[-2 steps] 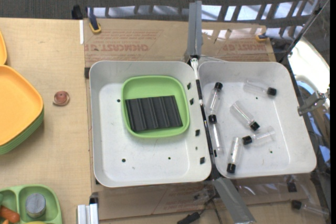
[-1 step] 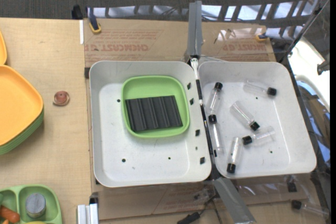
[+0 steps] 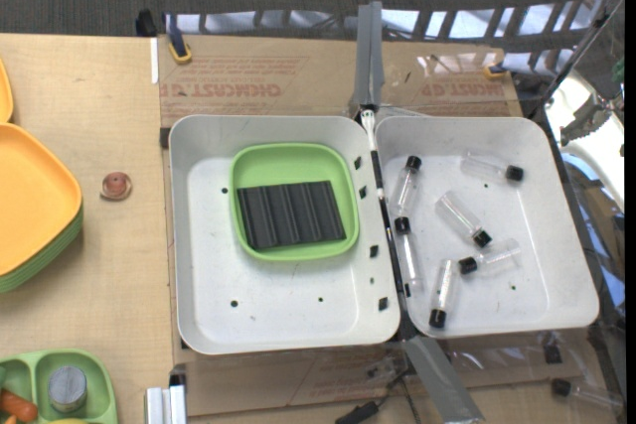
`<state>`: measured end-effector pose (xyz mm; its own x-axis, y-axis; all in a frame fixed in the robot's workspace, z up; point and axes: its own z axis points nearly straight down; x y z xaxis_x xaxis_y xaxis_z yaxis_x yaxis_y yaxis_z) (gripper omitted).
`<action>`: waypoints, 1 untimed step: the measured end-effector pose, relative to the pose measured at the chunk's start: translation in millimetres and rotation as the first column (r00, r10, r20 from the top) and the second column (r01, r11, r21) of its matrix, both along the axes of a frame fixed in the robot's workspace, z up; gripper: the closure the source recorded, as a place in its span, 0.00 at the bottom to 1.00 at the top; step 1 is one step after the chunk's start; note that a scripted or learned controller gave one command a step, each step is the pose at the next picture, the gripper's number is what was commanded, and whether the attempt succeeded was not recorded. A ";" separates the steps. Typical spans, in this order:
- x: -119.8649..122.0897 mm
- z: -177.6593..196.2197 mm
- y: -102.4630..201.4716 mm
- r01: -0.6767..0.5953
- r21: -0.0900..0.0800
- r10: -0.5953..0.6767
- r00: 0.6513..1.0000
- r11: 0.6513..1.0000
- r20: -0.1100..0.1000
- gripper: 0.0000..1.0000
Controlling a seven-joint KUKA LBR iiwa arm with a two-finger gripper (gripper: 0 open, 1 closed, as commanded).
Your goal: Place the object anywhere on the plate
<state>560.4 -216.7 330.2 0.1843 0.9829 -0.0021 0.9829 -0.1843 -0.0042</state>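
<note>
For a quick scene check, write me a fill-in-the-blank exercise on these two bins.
1. The green plate sits in the ____ bin.
2. The clear vials have caps coloured ____.
3. The dark ribbed block lies on the ____.
4. The vials lie in the ____ bin.

Answers: left; black; plate; right

A pale, glossy shape [image 3: 588,111] sat just outside the far right corner of the right bin [image 3: 549,243], clear of its rim. It was possibly part of the arm. Pose could not be determined.
</note>
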 end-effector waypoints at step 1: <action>17.8 10.0 -0.9 0.096 -0.001 -0.096 0.995 0.995 0.002 0.00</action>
